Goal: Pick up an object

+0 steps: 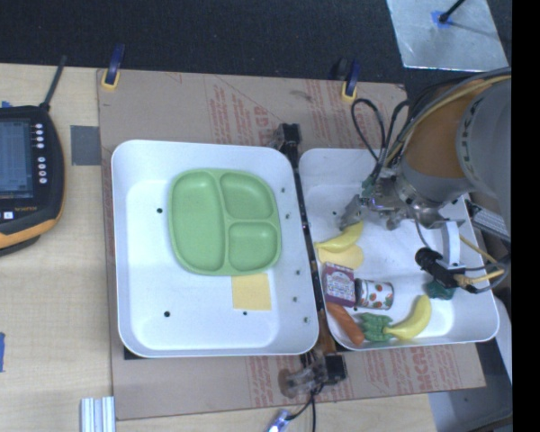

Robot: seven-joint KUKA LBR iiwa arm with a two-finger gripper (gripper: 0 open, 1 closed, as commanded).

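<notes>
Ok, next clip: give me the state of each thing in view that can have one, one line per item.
gripper: low in the right bin, over a yellow banana piece; grasp cannot be told
green divided plate: flat in the left bin, compartments bare
yellow square: flat, beside the plate's near edge
small can: on its side in the right bin
banana: lying by the right bin's near wall
handheld pendant: on the bench, left of the bins

No legible text anywhere.

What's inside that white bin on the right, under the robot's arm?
In the right bin lie two bananas, a small can, a red packet, a carrot and green leaves. The arm covers the bin's far right corner, so anything there is hidden.
</notes>
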